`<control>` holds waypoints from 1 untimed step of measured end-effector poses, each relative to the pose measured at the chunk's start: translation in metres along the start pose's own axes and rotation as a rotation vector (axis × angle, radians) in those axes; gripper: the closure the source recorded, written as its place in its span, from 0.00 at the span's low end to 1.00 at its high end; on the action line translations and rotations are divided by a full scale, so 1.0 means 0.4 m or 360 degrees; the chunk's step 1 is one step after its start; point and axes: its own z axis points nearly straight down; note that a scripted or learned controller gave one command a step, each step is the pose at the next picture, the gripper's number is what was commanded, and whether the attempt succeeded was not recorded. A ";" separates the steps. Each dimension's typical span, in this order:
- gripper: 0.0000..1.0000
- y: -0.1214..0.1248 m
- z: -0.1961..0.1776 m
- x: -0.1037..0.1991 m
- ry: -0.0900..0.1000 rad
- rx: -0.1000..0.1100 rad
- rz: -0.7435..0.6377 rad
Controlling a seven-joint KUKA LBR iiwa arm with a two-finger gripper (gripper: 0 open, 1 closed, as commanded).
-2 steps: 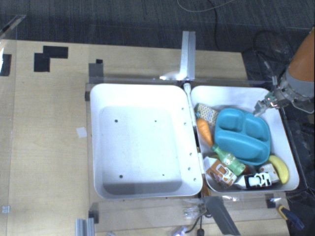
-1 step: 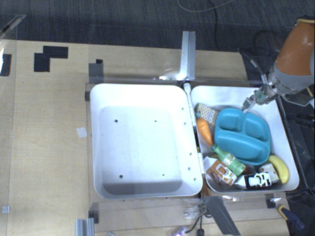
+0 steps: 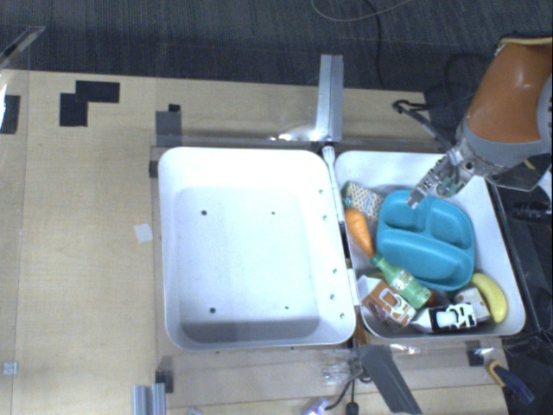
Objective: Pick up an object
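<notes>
The right bin holds a heap of objects. A blue divided tray lies in its middle. Left of the tray lies an orange carrot, with a patterned packet behind it. A green bottle, a brown snack pack, a black-and-white carton and a yellow banana lie along the front. My gripper reaches in from the upper right and hangs just over the tray's far left rim. Nothing shows between its fingers.
The left bin is a bare white tub. A metal post stands behind the wall between the bins. Black cables trail behind the right bin. Wooden bench surface spreads to the left.
</notes>
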 end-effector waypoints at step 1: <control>1.00 0.031 0.024 0.024 -0.0001 -0.0002 -0.0773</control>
